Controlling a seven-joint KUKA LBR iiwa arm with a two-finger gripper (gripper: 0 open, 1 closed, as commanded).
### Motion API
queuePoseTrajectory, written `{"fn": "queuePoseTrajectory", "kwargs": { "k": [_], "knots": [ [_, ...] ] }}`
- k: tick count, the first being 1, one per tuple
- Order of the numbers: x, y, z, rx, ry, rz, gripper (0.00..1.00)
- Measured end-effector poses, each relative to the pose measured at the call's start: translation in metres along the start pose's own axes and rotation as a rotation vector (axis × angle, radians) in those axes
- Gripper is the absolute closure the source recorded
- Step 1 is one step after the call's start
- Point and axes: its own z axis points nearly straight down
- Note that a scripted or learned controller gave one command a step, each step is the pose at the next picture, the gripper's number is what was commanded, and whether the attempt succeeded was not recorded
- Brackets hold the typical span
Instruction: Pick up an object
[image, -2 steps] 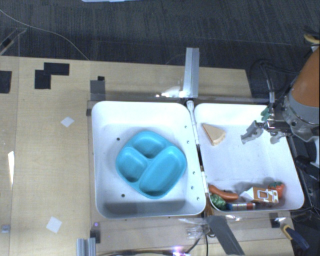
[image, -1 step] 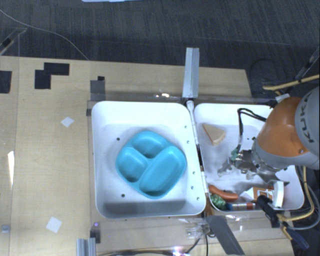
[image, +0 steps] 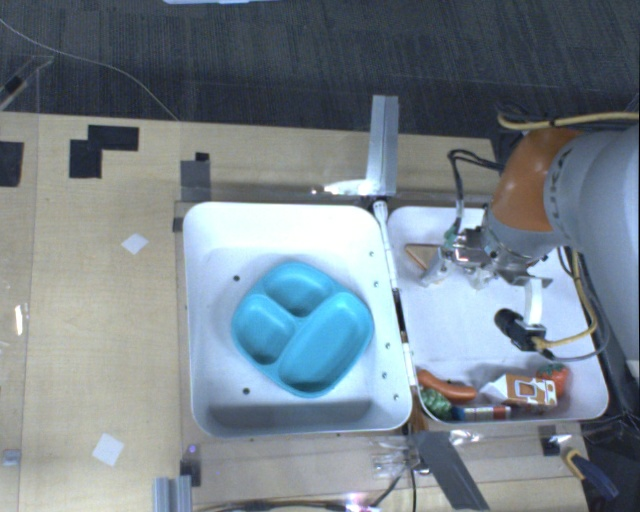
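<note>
The grey arm's gripper hangs low over the right shallow white bin; whether it grips anything I cannot tell; a jumble of small orange, red and green objects lies along that bin's near edge; a blue three-compartment plastic tray sits in the left white bin on the desk.

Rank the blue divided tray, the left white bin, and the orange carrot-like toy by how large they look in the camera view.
1. Left white bin, the largest.
2. Blue divided tray, lying inside that bin.
3. Orange carrot-like toy, the smallest, at the near edge of the right bin among other small items.
</note>
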Motion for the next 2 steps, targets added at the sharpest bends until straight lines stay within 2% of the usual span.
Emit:
{"fn": "queuePoseTrajectory", "kwargs": {
  "k": [1,2],
  "knots": [
    [0.025,0.054,0.001,0.004,0.0,-0.051,0.0],
    [0.026,0.055,-0.01,0.002,-0.001,-0.059,1.0]
  ]
}}
